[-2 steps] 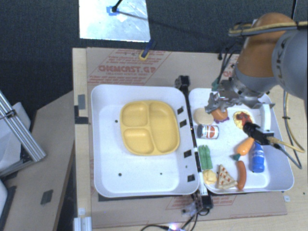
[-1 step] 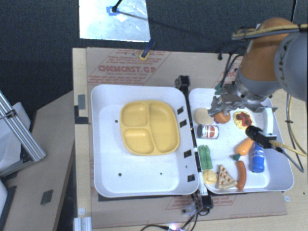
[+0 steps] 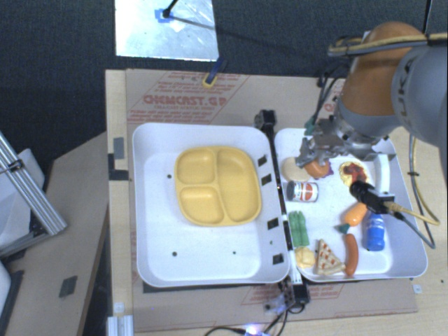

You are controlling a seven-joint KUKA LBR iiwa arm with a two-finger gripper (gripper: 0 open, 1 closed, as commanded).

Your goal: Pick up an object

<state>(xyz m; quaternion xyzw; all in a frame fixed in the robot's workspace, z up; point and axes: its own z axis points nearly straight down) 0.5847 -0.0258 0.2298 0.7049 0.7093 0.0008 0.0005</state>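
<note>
Two white bins: left bin (image 3: pixel 150 257) carries a yellow divided plate (image 3: pixel 215 185); gripper (image 3: pixel 315 157) low in right bin (image 3: pixel 409 261) — pinching an orange object (image 3: pixel 319 167).

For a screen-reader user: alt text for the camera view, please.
A grey robot arm's claw reaches into the right white bin over toy foods; the left white bin holds a yellow divided plate.
</note>
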